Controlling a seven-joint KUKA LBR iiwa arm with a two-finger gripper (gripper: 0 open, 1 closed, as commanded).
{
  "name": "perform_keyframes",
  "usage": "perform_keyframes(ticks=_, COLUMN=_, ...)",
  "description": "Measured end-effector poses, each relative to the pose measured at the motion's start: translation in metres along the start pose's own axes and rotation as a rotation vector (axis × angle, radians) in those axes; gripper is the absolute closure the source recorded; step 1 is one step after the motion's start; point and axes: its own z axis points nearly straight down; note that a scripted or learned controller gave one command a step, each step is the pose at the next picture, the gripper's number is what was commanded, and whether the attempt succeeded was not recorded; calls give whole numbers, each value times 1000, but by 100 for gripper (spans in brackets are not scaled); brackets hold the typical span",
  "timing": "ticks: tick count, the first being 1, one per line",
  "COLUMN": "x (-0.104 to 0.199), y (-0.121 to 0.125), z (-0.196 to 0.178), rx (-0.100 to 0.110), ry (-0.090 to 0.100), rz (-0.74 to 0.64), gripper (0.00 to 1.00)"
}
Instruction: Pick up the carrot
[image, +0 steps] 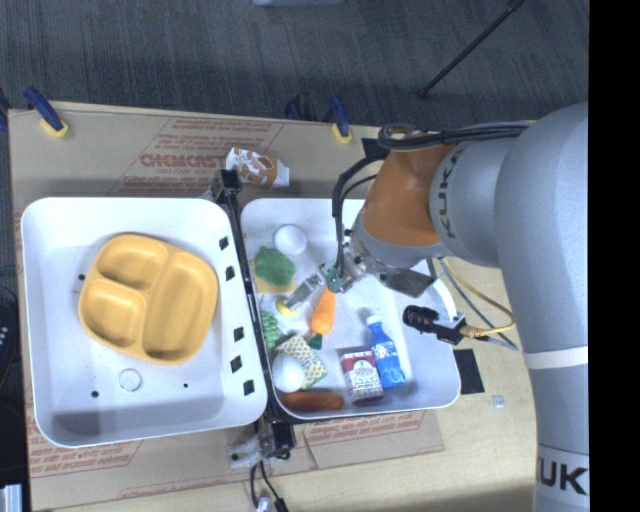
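on the left we see a white bin holding a yellow divided tray, which sits toward the bin's upper left. a small round mark lies on the bin floor just below the tray. between the two bins runs a black divider strip, and above it on the cardboard-covered tabletop lies a small brown-and-white packet.

in the right bin we find a white ball near the top, a green leafy item just below it, and lower down a white egg-like object beside a checkered pouch. a brown sausage lies along the bottom wall. the carrot stands near the middle of this bin, tilted, its top end touching or just below the tool. we cannot tell whether the tool is grasping it or released. right of the carrot lie a red box and a blue bottle. the grey arm with its orange band reaches in from the right.
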Motion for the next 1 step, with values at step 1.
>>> perform_keyframes(ticks=1, x=0, y=0, z=-9, rx=3, ry=2, rz=-3, gripper=100)
